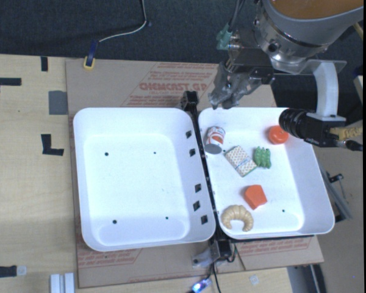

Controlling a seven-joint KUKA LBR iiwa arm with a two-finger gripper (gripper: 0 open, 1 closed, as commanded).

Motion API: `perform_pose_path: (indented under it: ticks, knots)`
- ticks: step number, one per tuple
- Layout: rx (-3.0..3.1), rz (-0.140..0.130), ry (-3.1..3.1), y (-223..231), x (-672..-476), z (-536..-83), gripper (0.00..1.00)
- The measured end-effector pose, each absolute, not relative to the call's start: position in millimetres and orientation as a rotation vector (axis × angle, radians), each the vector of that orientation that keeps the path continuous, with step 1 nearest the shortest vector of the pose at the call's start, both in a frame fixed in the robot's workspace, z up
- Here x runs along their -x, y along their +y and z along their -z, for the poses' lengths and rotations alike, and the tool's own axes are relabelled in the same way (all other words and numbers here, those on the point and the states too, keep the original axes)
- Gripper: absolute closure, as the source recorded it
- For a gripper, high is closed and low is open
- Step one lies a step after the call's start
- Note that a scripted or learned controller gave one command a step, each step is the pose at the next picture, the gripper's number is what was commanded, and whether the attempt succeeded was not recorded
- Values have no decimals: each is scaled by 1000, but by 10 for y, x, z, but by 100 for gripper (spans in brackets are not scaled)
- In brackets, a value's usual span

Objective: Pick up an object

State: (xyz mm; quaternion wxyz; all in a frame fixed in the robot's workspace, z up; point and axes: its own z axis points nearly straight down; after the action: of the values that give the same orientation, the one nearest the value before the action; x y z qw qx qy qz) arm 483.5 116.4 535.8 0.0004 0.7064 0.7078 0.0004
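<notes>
The gripper point(222, 99) hangs over the far edge of the right bin point(305, 224), near its far-left corner, with nothing visible between its fingers. In that bin, a small can point(214, 139) lies by the left wall, a patterned packet point(240, 160) and a green item point(263, 157) sit mid-bin, an orange ball point(278, 135) lies toward the far-right corner, and an orange block point(255, 196) and a croissant point(238, 217) sit near the front edge. The left bin point(134, 118) adjoins it

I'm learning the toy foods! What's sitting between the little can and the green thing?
In the camera view, a small patterned white box lies tilted between the can and the green thing, in the right bin.
</notes>
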Motion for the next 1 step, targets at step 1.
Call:
perform_pose_path:
  ticks: [1]
  knots:
    - [-2231, 3, 2211, 195, -4837, -5348, 100]
